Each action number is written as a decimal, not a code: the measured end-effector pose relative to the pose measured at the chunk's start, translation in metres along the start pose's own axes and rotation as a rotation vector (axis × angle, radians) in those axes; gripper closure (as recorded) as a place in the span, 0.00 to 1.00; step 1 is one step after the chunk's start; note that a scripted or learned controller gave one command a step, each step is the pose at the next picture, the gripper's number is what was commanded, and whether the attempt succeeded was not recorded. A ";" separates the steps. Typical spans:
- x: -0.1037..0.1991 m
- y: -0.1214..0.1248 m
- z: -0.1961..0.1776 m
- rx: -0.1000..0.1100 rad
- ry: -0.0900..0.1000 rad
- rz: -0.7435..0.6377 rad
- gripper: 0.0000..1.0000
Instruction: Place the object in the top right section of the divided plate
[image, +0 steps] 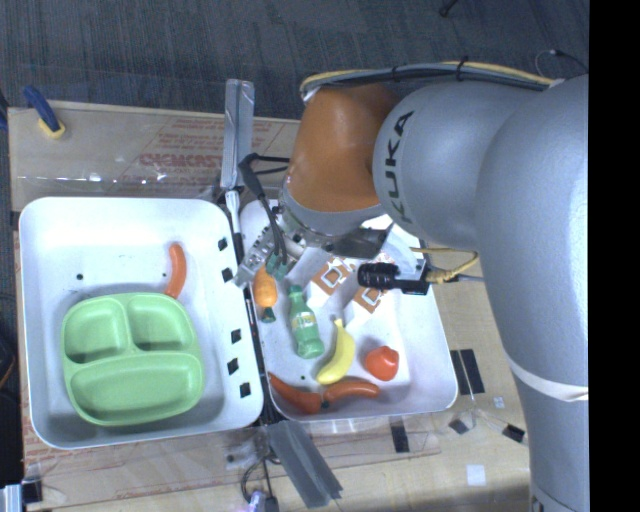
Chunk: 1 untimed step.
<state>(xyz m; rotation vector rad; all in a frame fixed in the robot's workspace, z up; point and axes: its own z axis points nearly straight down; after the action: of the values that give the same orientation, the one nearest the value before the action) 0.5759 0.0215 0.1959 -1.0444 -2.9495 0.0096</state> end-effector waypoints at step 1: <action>0.064 0.029 0.008 -0.003 -0.004 -0.140 1.00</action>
<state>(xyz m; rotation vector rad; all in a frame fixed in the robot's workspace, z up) 0.5442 0.0841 0.1882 -0.8375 -3.0196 0.0057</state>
